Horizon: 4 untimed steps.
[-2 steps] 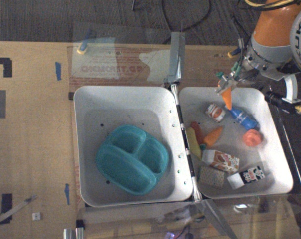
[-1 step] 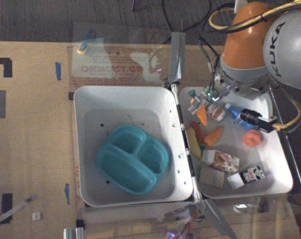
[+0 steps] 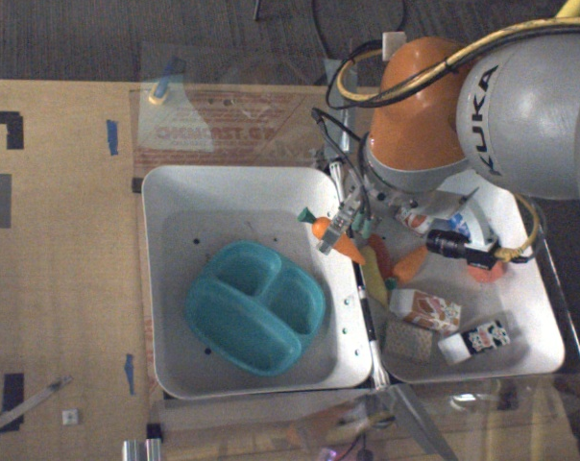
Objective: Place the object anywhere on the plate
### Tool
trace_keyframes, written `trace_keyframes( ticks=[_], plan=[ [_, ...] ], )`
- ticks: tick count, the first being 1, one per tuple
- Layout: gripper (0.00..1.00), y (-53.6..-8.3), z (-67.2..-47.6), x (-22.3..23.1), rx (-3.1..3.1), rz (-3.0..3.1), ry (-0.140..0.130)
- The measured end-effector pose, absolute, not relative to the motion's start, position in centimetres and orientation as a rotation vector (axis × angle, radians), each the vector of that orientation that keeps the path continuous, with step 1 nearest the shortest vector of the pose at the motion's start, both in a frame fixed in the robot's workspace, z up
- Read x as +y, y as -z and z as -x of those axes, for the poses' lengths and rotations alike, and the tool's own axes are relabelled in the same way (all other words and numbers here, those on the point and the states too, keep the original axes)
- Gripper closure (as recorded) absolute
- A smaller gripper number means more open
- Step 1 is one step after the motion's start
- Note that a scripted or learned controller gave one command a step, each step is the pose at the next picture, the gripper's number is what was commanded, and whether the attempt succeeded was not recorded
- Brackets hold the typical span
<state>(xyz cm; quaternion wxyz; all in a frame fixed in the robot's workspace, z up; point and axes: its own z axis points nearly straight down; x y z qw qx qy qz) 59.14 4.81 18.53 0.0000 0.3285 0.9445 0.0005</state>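
A toy carrot (image 3: 321,227), orange with a green top, hangs over the right rim of the left bin (image 3: 175,209). My gripper (image 3: 336,232) is shut on it, its grey fingers crossing the carrot's middle. The teal divided plate (image 3: 256,307) lies on the floor of the left bin, below and to the left of the carrot and apart from it. The orange wrist hides the upper part of the gripper.
The right bin (image 3: 544,339) holds several toy foods: a yellow piece (image 3: 374,284), an orange piece (image 3: 408,262), a small carton (image 3: 430,308), a brown waffle (image 3: 408,340), a black-and-white box (image 3: 476,340) and a red item (image 3: 484,274). The bins' shared wall (image 3: 364,329) runs under the gripper.
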Motion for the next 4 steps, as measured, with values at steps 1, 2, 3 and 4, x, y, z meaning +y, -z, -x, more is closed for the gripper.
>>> trace_keyframes(
  ticks=[1, 2, 3, 4],
  plan=[
    [1.00, -11.1, -58.0, 9.3, 2.877, -1.221, -0.015],
    [0.00, -11.2, -58.2, 9.0, 2.867, -1.222, -0.017],
    [1.00, -12.1, -58.1, 9.0, 2.869, -1.228, -0.017],
    [1.00, -18.5, -49.4, 11.9, 2.855, -1.316, 0.001]
  ],
)
